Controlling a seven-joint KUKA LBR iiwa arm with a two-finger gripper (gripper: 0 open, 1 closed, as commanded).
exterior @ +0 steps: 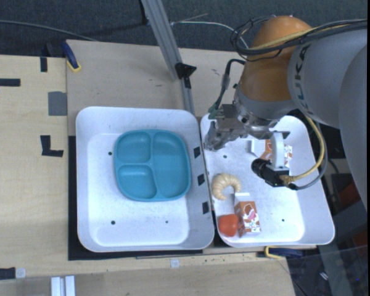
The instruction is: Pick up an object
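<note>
My gripper (214, 138) hangs low over the upper left corner of the right bin (308, 224), close to the wall shared with the left bin. A beige curved pastry (225, 184) lies below it, apart from it. Further down sit a small red and white carton (248, 217) and a red round fruit (229, 226), touching each other. An orange and white packet (279, 152) lies to the right, partly hidden under the wrist. Nothing shows in the gripper.
The left bin (95, 184) holds a blue divided plate (152, 165). A slanted metal bar (165, 36) runs down to the bins' top edge. The grey arm and its orange band (274, 39) cover the right bin's upper part. Black cables loop near a black fitting (268, 171).
</note>
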